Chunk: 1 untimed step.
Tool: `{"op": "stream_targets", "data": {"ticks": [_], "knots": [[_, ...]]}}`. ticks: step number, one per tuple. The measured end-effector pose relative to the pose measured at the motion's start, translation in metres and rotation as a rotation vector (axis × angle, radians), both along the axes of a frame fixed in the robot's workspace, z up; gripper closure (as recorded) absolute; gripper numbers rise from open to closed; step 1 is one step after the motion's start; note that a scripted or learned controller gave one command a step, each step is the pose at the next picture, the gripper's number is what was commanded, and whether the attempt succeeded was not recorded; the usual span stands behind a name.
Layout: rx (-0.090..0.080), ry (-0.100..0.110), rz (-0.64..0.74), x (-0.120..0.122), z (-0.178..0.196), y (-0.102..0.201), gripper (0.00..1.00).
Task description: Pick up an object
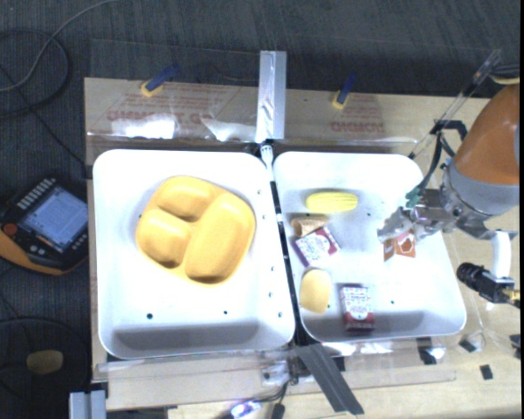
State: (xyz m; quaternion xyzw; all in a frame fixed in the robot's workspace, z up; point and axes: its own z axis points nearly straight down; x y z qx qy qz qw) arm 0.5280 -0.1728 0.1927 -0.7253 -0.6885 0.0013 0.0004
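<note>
My gripper (403, 236) hangs over the right part of the right bin (445, 308), reaching in from the right. A small orange-red packet (404, 248) sits between its fingertips, and the gripper is shut on it. Elsewhere in this bin lie a yellow corn-like piece (332, 202), a purple packet (315, 246) with a brown item (307, 226) beside it, a pale yellow round object (313, 291) and a red box (356, 306).
The left bin (113, 321) holds a large yellow bun-shaped object (195, 228). A metal divider strip (272, 103) stands behind the seam between the bins. A handheld pendant (44, 225) lies on the floor at the left.
</note>
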Motion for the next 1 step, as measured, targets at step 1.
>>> {"op": "stream_targets", "data": {"ticks": [1], "knots": [[0.000, 0.000, -0.010, 0.0271, 0.0282, 0.0506, 1.00]]}}
